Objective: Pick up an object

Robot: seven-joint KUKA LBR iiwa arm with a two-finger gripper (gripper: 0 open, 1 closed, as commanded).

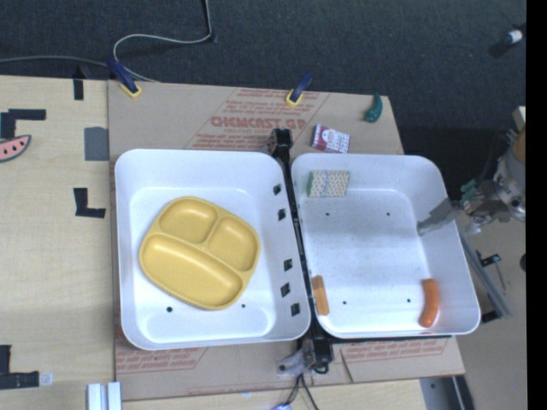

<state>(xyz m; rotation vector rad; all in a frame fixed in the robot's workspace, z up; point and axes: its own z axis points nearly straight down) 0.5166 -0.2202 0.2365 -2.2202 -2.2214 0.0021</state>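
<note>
Dark carpet lies behind the pale wooden worktop [51, 229], on which a printed cardboard sheet [256, 122] carries two shallow white plastic bins side by side. We count one thing in the left bin [128, 254]: a yellow plastic plate with three compartments [199, 251], lying flat near the middle. In the right bin [376, 323] we count three: an orange sausage-shaped toy [429, 302] against the near right wall, a small orange block [320, 295] just beside the near left wall, and a pale patterned square pad [329, 184] in the far left corner. Outside the bins we also see one small dark red printed packet [330, 139] on the cardboard and one green clip [374, 108] near its far right corner. We find the end effector [466, 207] at the right rim of the right bin, a grey piece slanting in over the wall; we cannot tell how it is set. We judge nothing is picked up yet, and the sausage toy looks the nearest candidate. To do this well, we would come in over the bin wall first, line up across the toy's narrow width, and allow for the wall crowding one side; the block hugs its wall too, while the pad looks too flat to pinch.
</note>
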